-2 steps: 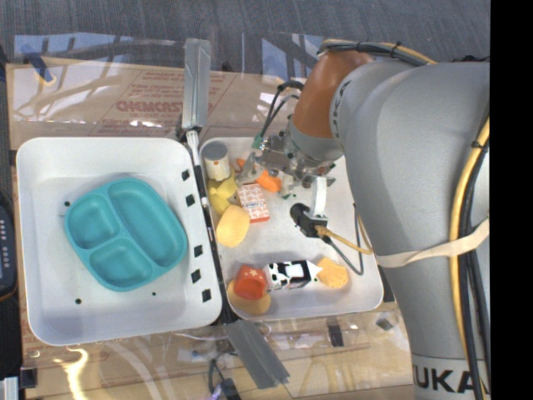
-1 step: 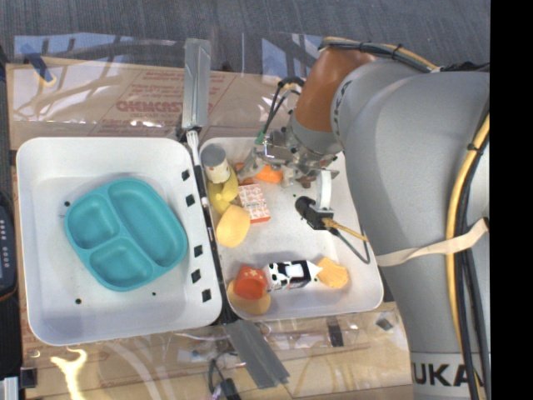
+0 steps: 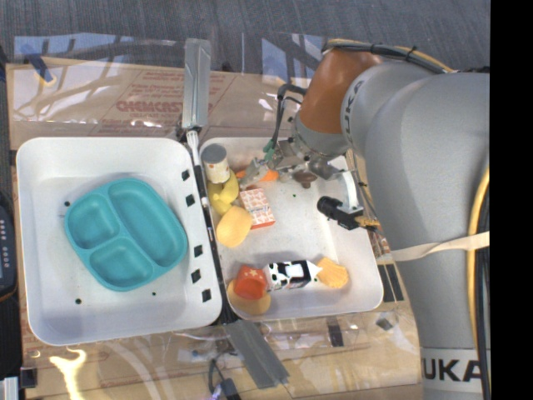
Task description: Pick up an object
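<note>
My gripper (image 3: 281,158) reaches down into the back of the right bin (image 3: 358,294), low over its floor. A small orange piece (image 3: 266,174) lies right at its tip; whether it is held is unclear. Close by to the left stands a bottle (image 3: 218,177) with a grey cap and yellow contents. In front of that are a red and white carton (image 3: 257,207) and a yellow rounded fruit (image 3: 234,227). Along the bin's front edge sit a red tomato (image 3: 249,282) on a tan dish, a black and white cow-patterned toy (image 3: 291,275) and an orange chunk (image 3: 333,274).
The left bin (image 3: 50,307) holds a teal divided plate (image 3: 125,232). A grey divider bar (image 3: 196,86) runs between the bins at the back. The arm's big grey body (image 3: 425,165) covers the right bin's right side.
</note>
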Motion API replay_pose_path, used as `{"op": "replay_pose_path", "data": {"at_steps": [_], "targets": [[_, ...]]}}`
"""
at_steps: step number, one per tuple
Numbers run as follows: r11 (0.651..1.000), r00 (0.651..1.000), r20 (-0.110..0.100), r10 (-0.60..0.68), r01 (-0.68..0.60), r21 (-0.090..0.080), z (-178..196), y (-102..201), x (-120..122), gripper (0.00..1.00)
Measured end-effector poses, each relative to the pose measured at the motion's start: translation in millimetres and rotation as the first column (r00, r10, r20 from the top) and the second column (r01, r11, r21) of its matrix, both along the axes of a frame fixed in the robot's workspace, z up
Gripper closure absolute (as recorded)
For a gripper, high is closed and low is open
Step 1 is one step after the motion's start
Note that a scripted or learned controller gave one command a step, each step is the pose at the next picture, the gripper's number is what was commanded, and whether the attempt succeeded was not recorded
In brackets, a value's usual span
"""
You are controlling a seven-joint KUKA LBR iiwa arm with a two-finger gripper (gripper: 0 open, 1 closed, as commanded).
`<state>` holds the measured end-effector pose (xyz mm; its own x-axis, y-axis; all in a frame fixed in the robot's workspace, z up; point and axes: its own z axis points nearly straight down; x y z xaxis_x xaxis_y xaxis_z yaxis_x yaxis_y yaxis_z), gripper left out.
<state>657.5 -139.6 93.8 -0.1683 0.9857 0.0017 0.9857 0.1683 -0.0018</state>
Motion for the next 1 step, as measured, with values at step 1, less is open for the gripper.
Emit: {"op": "replay_pose_path", "data": {"at_steps": [1], "targets": [[0.99, 0.99, -0.004, -0.144, 0.144, -0.001, -2.0, 28.6, -1.3, 0.0]]}}
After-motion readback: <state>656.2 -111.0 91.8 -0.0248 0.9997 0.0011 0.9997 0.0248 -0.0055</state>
